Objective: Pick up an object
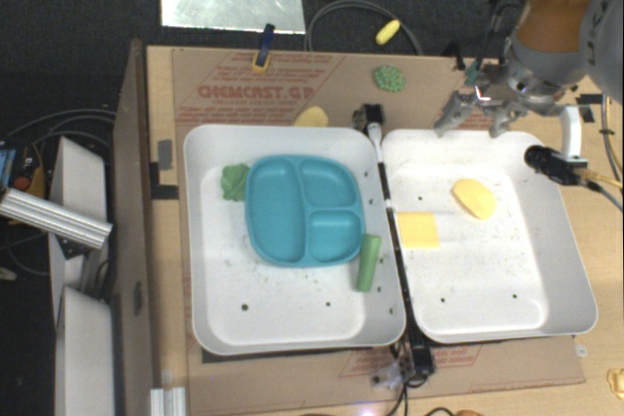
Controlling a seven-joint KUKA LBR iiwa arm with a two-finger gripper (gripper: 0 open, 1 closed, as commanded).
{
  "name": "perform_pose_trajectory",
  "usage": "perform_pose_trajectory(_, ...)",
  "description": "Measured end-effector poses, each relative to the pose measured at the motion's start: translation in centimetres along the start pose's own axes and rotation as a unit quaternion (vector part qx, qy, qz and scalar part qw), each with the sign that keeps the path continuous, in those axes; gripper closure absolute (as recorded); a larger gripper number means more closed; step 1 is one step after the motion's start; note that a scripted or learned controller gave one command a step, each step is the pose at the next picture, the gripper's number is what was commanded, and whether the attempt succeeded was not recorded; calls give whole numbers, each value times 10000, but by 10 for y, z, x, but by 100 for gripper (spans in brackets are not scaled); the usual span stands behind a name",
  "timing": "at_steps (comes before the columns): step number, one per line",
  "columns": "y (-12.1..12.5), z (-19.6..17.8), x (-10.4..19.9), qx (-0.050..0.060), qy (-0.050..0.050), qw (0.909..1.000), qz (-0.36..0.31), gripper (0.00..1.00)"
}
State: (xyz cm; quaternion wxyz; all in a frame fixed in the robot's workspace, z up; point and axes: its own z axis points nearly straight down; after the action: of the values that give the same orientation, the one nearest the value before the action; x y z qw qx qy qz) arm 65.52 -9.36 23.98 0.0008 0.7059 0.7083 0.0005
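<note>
1. We see the grey arm's two-finger hand (480,118) hovering over the far edge of the right shallow white plastic bin (561,307), its two fingers spread apart with nothing between them.
2. In that right bin lie a rounded yellow lemon-like object (475,198) near the middle and a flat yellow square piece (418,230) close to the bin's left wall; the two are near each other but apart.
3. The left shallow white plastic bin (219,326) carries a blue divided plastic plate (300,209), with a green leafy piece (234,180) touching the plate's left edge and a green cylindrical stick (369,262) leaning at its near right corner.
4. On the table beyond the bins we spot a small green knobbly round object (389,78) and a yellow piece (312,118) partly hidden behind the left bin's far rim.
</note>
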Motion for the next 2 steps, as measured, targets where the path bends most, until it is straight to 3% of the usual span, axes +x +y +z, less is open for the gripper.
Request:
perform_pose_trajectory(1, -13, 54, -61, 20, -10, 10000, 34, 0)
perform_pose_trajectory(2, -25, 157, -88, 43, 4, 10000, 24, 0)
